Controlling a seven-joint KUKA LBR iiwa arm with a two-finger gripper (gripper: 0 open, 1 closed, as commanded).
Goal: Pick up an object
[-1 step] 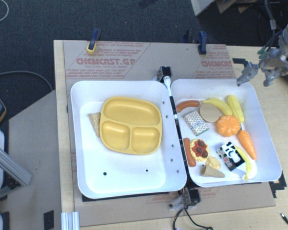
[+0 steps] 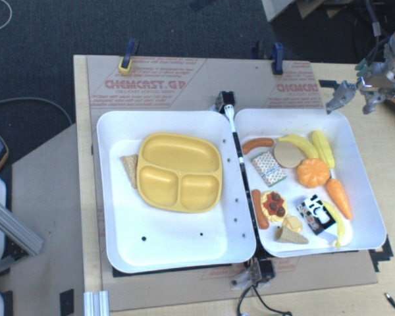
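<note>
Left bin (image 2: 112, 196): yellow divided tray (image 2: 180, 172) over a wedge; right bin (image 2: 365, 196): jumbled toy food, pumpkin (image 2: 313, 172), carrot (image 2: 338, 197); gripper (image 2: 353, 99) at its far corner, fingers apart, empty.

Two white bins: the left bin (image 2: 112, 176) carries a yellow divided tray (image 2: 180, 172). The right bin (image 2: 362, 170) carries an orange pumpkin (image 2: 313, 172), an orange carrot (image 2: 338, 197), yellow bananas (image 2: 299, 145), a red-brown sausage (image 2: 258, 144) and a checked blue-and-white packet (image 2: 269, 167). The counter (image 2: 85, 110) is tan with red lettering.
</note>
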